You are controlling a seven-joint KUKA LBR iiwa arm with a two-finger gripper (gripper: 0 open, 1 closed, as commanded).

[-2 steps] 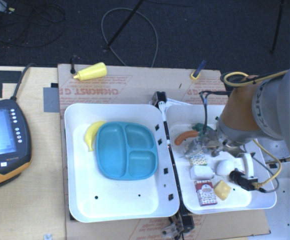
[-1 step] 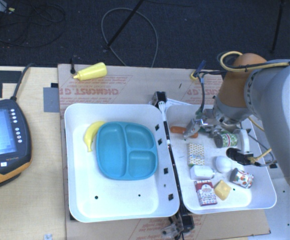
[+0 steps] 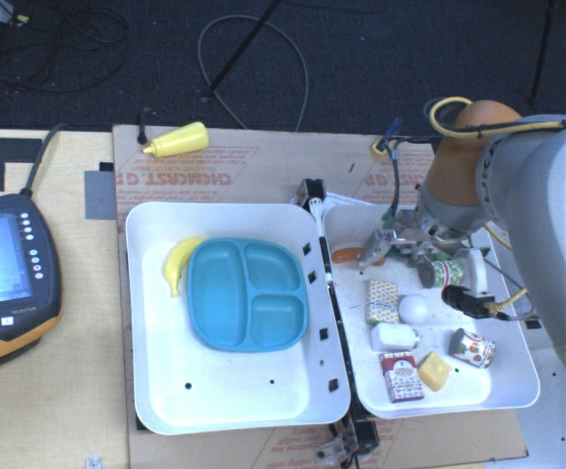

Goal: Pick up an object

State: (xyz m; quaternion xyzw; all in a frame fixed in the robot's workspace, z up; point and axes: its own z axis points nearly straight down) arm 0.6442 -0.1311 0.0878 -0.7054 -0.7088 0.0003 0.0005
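The gripper (image 3: 392, 245) hangs low in the right bin (image 3: 517, 384), just above the carrot (image 3: 353, 255); finger state unclear. Approach step; next, close and lift.

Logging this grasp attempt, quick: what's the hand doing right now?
Hand: low over the right bin by the orange item; open or closed cannot be told.

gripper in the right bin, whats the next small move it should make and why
Probably a short drop straight down, then close. The gripper hangs low at the far end of the right bin, close to the orange carrot-like piece and the green can. No thing shows between its fingers, so nothing looks picked yet. Which of the two it sits over I cannot tell.
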